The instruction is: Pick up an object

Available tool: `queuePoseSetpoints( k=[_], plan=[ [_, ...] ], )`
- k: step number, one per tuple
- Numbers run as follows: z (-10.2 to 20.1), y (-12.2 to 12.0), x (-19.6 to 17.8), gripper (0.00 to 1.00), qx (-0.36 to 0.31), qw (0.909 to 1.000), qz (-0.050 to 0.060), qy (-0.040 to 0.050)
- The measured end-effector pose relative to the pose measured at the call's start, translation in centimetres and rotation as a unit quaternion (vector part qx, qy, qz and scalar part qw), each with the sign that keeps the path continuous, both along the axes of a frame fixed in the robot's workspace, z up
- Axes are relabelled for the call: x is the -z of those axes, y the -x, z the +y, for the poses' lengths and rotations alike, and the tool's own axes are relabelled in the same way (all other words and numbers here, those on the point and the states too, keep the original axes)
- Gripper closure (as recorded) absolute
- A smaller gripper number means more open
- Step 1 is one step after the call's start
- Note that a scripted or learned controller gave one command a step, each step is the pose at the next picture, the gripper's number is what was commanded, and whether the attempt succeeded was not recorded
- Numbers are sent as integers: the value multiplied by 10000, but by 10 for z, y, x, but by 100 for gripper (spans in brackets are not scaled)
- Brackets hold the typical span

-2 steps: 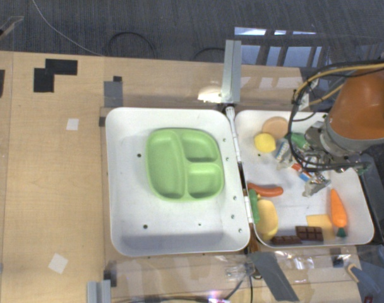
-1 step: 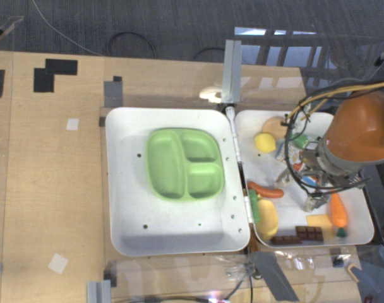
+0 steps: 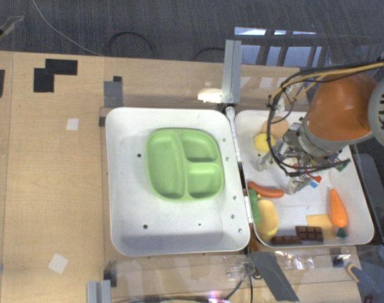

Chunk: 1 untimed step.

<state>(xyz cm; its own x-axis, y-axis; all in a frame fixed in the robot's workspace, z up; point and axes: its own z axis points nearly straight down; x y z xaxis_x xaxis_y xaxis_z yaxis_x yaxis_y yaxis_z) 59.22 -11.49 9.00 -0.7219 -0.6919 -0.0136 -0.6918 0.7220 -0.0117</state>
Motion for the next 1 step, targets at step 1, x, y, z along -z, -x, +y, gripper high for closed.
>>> queuePoseSetpoints(
  k=[1],
  plan=[
    [-18, 24, 0, 0, 287, 9996, 4, -4]
  ],
)
